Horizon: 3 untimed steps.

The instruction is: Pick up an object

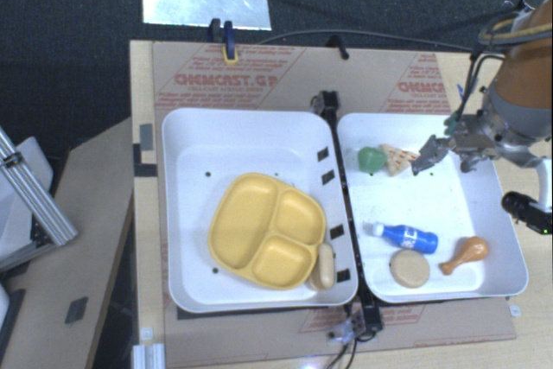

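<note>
A grey robot arm with an orange band reaches in from the right, over the far right corner of the right-hand white bin [510, 272]. Its gripper [425, 160] points left and slightly downward; the dark fingers [432, 153] look to be close together with nothing visible between them, though they are small and dark and the gap is hard to judge. Just to the left of the fingertips, nearly touching them, lies a tan wedge-shaped toy food piece [398, 158], speckled like a slice of bread or pizza. Touching that wedge on its far side from the fingers is a small rounded green toy [372, 159], possibly a vegetable. Below the fingers, well apart from them and nearer the camera, lies a blue toy bottle [404, 237] with a white cap and a white label, on its side. Just below it sits a round beige cookie-like disc [409, 268], and to the right of that an orange-brown toy drumstick [467, 254]. Far to the left of the fingers, the left-hand white bin [186, 186] holds a yellow divided plate [267, 229] with three compartments, and a pale bread-roll-shaped toy [324, 265] rests against the plate's near right edge.
</note>
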Each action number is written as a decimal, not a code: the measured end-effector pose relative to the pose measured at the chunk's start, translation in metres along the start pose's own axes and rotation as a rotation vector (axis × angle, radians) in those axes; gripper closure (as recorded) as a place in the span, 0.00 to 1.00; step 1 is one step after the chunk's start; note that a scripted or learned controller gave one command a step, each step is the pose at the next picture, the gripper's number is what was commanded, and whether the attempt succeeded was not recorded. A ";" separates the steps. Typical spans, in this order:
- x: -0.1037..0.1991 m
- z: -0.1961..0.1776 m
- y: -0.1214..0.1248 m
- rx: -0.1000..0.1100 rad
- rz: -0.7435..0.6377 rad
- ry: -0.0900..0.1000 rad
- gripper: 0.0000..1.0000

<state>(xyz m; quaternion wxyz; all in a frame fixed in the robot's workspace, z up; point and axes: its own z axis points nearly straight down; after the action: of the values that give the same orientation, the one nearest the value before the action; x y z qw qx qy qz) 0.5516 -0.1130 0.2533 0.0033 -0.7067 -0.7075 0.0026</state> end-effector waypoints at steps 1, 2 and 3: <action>0.000 -0.005 0.002 -0.010 -0.002 -0.001 0.00; 0.007 0.053 0.008 -0.006 -0.001 0.000 0.00; 0.002 0.110 0.016 -0.006 0.000 -0.001 0.00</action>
<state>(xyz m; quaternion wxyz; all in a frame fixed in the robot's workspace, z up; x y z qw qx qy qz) 0.5663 -0.1110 0.1431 0.0011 -0.7066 -0.7076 0.0008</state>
